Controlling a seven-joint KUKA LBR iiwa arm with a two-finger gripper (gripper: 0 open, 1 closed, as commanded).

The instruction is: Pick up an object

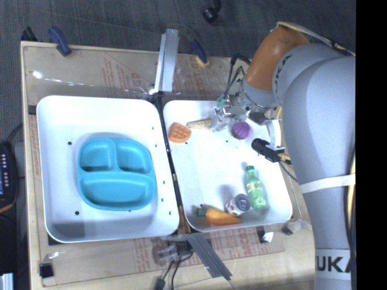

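My gripper (222, 117) is low over the far edge of the right bin (205, 174). It sits just right of a tan ice cream cone (199, 124) and just left of a purple round object (240, 130). An orange waffle-like piece (179, 132) lies at the bin's far left corner. Along the near right side lie a green bottle (255, 188), a small can (237, 205) and an orange carrot (220, 217). The gripper's own body hides what is under it.
The left bin (54, 162) holds a blue divided plate (115, 173). A black part (266, 149) juts over the right bin's right wall. The grey arm (320, 119) covers the bench's right side. Blue clamps (59, 41) stand on the far bench edge.
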